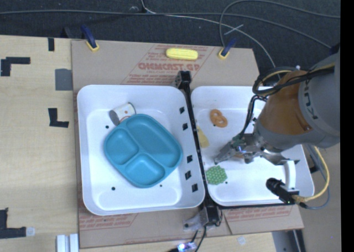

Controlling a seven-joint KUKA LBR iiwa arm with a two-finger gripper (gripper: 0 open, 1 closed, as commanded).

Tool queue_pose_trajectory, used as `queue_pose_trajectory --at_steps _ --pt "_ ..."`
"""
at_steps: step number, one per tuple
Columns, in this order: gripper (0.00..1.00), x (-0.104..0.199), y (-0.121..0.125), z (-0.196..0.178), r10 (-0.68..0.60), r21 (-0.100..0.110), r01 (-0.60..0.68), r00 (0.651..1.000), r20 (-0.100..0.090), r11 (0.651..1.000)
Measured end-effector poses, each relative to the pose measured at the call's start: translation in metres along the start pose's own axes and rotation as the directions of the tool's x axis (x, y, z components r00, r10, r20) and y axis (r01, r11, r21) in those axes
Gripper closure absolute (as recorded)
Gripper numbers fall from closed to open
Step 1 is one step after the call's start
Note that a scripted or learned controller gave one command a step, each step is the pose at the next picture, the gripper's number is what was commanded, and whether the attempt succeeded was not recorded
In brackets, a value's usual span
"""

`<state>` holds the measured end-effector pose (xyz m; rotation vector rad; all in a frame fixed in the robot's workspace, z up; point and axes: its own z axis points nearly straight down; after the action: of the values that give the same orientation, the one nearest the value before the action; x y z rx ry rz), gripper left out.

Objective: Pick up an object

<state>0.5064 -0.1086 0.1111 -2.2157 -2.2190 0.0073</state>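
My gripper (223, 155) hangs over the middle of the right bin (249, 198), reaching in from the right and pointing left. A green round object (216, 175) lies just below and left of it, apart from it. An orange pretzel-shaped piece (218, 118) lies at the bin's back, above the gripper. A pale yellow piece (203, 138) rests against the bin's left wall. I see nothing held in the gripper.
The left bin (88, 135) holds a blue divided plate (142, 150) and a small white cup (123, 114) on its side behind it. A yellow banana-like item (181, 53) lies on the cardboard behind the bins. Cables run across the back.
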Motion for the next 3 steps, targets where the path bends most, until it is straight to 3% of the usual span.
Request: queue_pose_trajectory --at_steps 1,2,3 --pt "0.0 0.0 0.0 0.027 0.0 -0.006 0.0 1.0 0.002 1.0" --pt "1.0 0.0 0.001 0.016 0.0 -0.009 0.0 1.0 0.002 1.0" --pt "1.0 0.0 -0.008 -0.032 0.0 -0.009 0.0 1.0 0.001 1.0"
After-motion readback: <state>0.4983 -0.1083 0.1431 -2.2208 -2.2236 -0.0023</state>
